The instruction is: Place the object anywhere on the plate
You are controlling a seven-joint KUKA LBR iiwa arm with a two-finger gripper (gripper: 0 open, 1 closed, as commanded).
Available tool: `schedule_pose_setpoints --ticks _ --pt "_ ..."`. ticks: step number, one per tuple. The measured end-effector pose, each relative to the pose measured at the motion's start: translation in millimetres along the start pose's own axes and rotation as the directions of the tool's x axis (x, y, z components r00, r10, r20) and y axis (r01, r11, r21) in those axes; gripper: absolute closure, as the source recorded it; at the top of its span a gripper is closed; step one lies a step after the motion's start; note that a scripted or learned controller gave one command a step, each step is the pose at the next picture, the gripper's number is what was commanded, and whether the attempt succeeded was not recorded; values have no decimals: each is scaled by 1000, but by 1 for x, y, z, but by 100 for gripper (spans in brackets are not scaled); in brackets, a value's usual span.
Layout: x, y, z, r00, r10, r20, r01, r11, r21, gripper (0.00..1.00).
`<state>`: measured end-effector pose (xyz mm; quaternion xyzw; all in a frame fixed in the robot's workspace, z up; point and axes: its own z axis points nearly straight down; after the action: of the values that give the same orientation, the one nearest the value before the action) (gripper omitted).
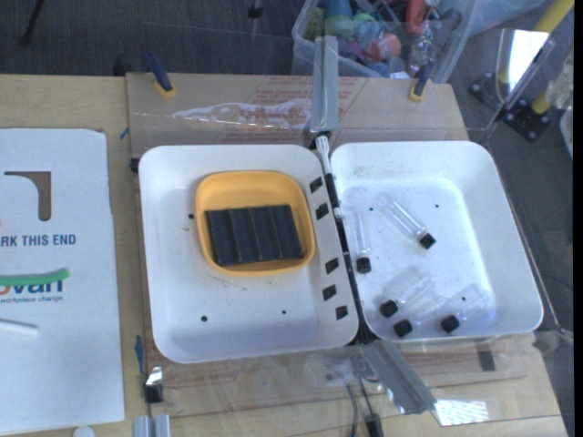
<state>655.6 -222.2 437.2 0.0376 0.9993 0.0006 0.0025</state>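
Clear black-capped vials (414, 289) lie loose by the right bin's (496, 244) near wall, stock for picking. The yellow plate (255, 188) sits centred in the left bin (173, 289), an easy target. How the jaws stand cannot be told.

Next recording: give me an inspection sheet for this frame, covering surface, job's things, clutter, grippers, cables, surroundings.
Surface: wooden bench bearing left bin and right bin, side by side.
Job's things: yellow plate in left bin, dark ridged block on it; clear vials with black caps scattered in right bin.
Clutter: white printed sheet on the bench's left.
Grippers: nothing seen.
Cables: nothing seen.
Surroundings: clear tub of coloured toys behind the bench.
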Motion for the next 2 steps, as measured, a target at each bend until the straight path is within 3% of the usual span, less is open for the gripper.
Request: schedule_pose_setpoints --ticks 1,2 --pt "-8 1 0 966 -259 5 259 966 2 100" --pt "-8 1 0 966 -258 5 258 966 2 0"
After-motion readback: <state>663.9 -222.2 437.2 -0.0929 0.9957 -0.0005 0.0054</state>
